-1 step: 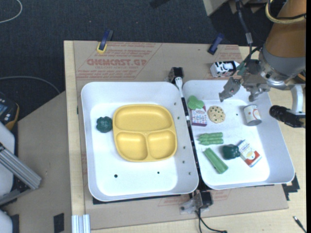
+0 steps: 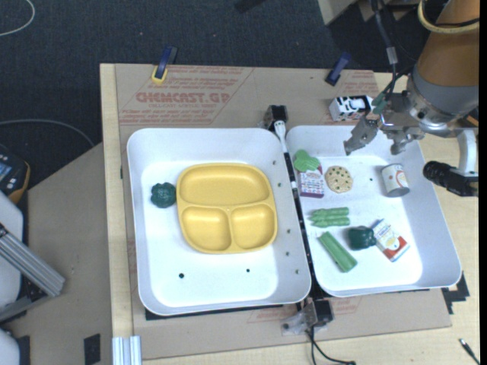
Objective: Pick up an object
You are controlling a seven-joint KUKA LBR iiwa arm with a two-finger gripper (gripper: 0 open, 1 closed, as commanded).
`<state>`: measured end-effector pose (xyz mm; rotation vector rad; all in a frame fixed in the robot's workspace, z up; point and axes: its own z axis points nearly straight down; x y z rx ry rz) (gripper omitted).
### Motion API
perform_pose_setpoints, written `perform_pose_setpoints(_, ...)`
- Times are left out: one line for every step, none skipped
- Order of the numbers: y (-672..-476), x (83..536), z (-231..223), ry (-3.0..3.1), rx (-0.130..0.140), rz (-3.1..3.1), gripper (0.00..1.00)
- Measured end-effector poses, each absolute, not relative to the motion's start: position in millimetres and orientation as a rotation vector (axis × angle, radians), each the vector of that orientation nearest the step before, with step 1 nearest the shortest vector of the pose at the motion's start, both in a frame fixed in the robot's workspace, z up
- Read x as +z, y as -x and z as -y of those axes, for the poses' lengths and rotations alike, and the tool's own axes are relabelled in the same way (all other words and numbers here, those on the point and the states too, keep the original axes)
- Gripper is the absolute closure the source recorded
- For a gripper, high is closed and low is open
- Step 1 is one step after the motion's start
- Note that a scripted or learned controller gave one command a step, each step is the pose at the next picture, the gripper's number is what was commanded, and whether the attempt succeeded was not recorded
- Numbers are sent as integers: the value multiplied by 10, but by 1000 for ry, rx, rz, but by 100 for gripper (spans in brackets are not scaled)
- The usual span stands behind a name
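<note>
**Gripper open above the right bin, nothing held**

The arm (image 2: 449, 52) is cut off by the top right corner, so only its orange band and grey wrist show. The labels on the small packages are too small to read.

Two white bins sit side by side. Taking the yellow divided plate (image 2: 227, 206) as landmark: it lies in the middle of the left bin (image 2: 152, 280), with one dark green broccoli piece (image 2: 162, 195) just left of it.

Right of the plate, in the right bin (image 2: 434, 257), lie eight things: a light green piece (image 2: 306, 160), a small pink-and-white box (image 2: 311, 183), a round cookie (image 2: 338, 178), a green pea pod (image 2: 329, 218), a green stick (image 2: 337, 251), a dark green lump (image 2: 360, 239) touching a red-and-white packet (image 2: 391, 241), and a small white can (image 2: 394, 179) on its side.

The gripper (image 2: 380, 131) hovers over the far part of the right bin, its fingers spread apart with nothing between them; the can is near, just below it.

The bins rest on a cardboard-covered desk (image 2: 190, 93) printed with red lettering, held by two blue clamps. Dark carpet surrounds the desk.
</note>
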<state>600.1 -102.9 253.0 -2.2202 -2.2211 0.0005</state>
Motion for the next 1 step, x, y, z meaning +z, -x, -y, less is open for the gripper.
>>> perform_pose_setpoints(-5956,2042,1112,2218,7,2216,0)
